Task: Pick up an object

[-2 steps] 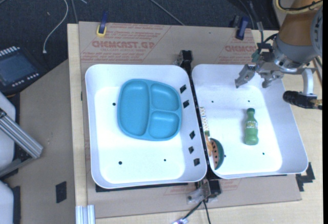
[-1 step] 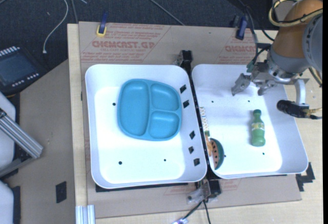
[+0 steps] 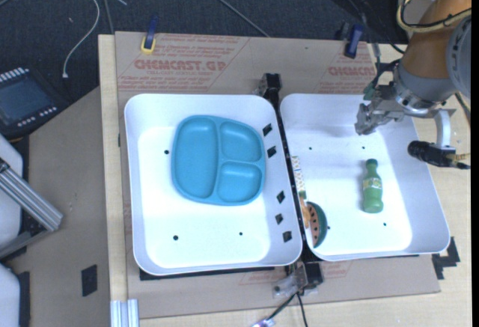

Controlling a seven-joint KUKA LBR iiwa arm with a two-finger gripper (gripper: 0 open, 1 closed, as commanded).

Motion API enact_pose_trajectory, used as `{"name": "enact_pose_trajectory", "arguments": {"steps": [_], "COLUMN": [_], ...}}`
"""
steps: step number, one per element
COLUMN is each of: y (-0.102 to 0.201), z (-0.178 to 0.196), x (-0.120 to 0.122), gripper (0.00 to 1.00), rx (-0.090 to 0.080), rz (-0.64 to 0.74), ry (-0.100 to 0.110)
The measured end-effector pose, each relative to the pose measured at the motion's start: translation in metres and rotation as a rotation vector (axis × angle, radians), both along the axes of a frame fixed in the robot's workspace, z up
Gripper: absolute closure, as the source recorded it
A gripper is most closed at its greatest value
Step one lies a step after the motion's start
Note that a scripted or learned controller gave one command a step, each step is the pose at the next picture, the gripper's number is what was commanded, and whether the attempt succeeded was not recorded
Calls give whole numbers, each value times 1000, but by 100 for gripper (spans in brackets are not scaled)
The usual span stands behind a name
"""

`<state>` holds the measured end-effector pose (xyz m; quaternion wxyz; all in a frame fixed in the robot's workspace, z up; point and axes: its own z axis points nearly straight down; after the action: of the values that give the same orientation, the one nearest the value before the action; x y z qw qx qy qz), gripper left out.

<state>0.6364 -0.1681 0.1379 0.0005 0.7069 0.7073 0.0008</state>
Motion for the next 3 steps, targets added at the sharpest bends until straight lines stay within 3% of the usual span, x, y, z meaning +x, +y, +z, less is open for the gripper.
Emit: {"name": "enact_pose_trajectory", "arguments": {"steps": [2,3], "y": [-7,39], "z": [106,105], "x": [10,10], "gripper": [100,100], "rx": [-3,2], "rz": [1,5], "ry": [-6,2]}}
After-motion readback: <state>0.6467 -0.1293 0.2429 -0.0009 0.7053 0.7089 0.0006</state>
